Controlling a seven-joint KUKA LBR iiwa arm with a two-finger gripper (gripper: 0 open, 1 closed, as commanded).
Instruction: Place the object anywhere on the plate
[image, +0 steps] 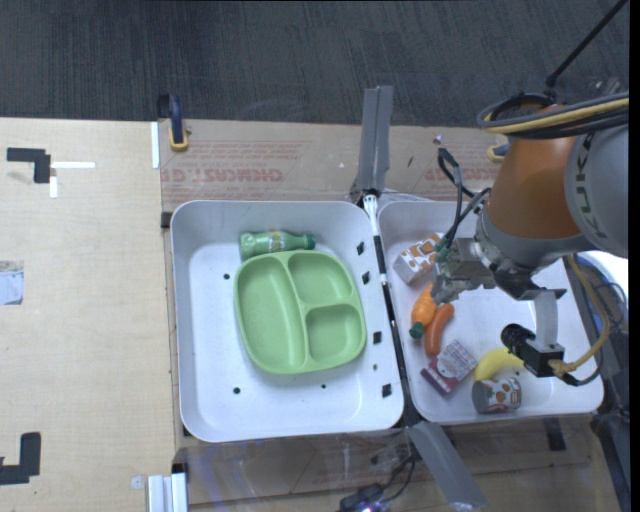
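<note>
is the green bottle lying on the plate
No, the green bottle lies on the left bin's floor, against the far edge of the green plate, not in any of its compartments.

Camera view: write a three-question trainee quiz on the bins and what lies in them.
1. True or false: the green bottle lies inside one of the compartments of the green plate.
2. Which bin holds the orange carrots? A) left bin B) right bin C) neither
3. Fill in: the plate has ___ compartments.

Key
1. False. It lies on the bin floor, against the plate's far rim.
2. B. They lie beside a small white box, a yellow banana and other small items, just under the pincer.
3. Three.
</note>
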